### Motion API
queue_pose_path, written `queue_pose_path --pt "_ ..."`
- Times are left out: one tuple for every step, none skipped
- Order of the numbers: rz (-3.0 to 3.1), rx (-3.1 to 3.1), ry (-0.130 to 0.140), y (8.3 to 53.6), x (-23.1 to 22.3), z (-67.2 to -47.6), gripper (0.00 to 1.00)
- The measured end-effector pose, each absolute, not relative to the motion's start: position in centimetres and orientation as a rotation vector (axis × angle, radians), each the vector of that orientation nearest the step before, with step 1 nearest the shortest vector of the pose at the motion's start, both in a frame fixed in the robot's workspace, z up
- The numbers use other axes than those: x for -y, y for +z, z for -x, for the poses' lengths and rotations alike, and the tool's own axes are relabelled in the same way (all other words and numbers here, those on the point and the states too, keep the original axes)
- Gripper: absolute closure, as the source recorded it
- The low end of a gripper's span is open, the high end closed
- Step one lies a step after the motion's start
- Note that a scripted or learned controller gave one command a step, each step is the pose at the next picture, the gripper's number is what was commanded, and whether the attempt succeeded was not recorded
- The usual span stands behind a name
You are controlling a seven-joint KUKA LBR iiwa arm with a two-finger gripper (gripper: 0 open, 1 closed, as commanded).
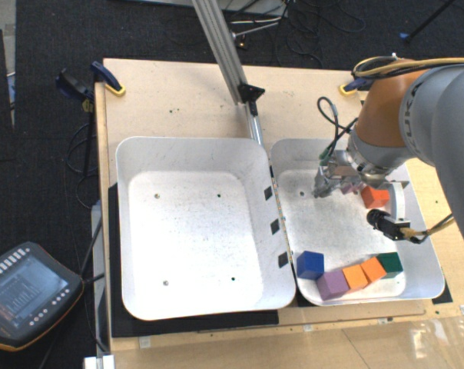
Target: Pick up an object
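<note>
Gripper [324,188] hangs over far part of right bin [425,283], finger state cannot be told; blue block [309,264] sits apart at near edge, the best target: centre above it, descend straight.

teach pendant [24,294] lower left; clamps [107,79], possibly, bench corners.

Arm unit: appearance on inspection.
Smooth, rounded matte-grey KUKA arm housing [443,118], with a broad glossy orange band [382,112] above the wrist. A yellow-and-black cable bundle [397,64] loops over the top of the orange section; a thin dark cable [329,118] curls at the wrist. The small metallic grey pincer [324,188] is compact, with dark fittings on its body.
</note>
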State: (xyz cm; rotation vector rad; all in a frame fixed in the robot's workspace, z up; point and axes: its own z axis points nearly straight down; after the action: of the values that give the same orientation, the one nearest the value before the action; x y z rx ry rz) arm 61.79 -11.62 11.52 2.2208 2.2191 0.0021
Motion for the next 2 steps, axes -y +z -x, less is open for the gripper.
queue_pose_path --pt "-2.219 -2.215 0.005 17.4 12.4 -61.4 1.0" --pt "-2.215 -2.22 0.005 21.8 12.5 -61.3 1.0"
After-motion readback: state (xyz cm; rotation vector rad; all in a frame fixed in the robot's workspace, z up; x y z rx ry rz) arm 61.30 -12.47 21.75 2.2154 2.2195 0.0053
